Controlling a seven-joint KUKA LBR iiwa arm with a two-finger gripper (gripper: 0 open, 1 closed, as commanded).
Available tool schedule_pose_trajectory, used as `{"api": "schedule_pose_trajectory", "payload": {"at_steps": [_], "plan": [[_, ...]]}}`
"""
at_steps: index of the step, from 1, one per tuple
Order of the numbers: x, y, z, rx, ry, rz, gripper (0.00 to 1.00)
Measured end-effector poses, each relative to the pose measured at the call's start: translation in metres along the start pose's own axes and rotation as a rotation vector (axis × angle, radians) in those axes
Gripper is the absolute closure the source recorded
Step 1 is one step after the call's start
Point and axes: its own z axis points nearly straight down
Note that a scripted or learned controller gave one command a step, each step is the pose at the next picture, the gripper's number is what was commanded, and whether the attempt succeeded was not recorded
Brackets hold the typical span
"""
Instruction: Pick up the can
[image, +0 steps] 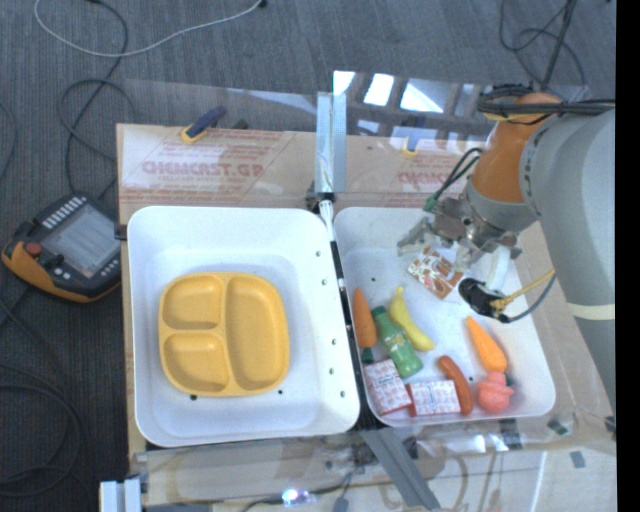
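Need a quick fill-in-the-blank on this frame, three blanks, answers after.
The yellow divided plate lies in the ____ bin.
The plate has ____ compartments.
The toy banana lies in the ____ bin, beside a green bottle.

Answers: left; three; right

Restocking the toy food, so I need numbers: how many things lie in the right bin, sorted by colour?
Orange: 2, carrots
Yellow: 1, banana
Green: 1, bottle
Red or pink: 2, sausage, pink piece
Red-and-white packets: 3
Total: 9
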Motion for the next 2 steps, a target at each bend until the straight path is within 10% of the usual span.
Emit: {"api": "schedule_pose_trajectory", "payload": {"at_steps": [1, 2], "plan": [[0.002, -0.003, 0.002, -0.019, 0.001, 0.071, 0.00], [0.007, 0.002, -0.011, -0.032, 0.009, 0.064, 1.00]]}}
